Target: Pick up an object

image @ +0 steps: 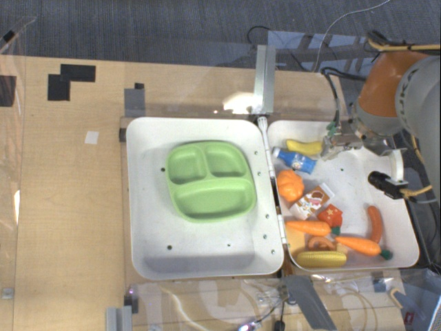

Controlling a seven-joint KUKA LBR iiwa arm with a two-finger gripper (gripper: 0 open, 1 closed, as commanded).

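A green sectioned plate (210, 181) is lying in the left bin (148, 247), while the right bin (403, 247) is holding toy carrots (360, 244), a banana (304, 146) and a pumpkin (290, 185); the gripper (333, 143) is hovering beside the banana, its grip impossible to tell.

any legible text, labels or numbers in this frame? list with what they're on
None legible.
Blue packet in the right bin: pale printing, too blurred to read.
Small white-and-red packet: printed picture and marks, too small to read.
Black patches on the bench: plain shapes, no characters.
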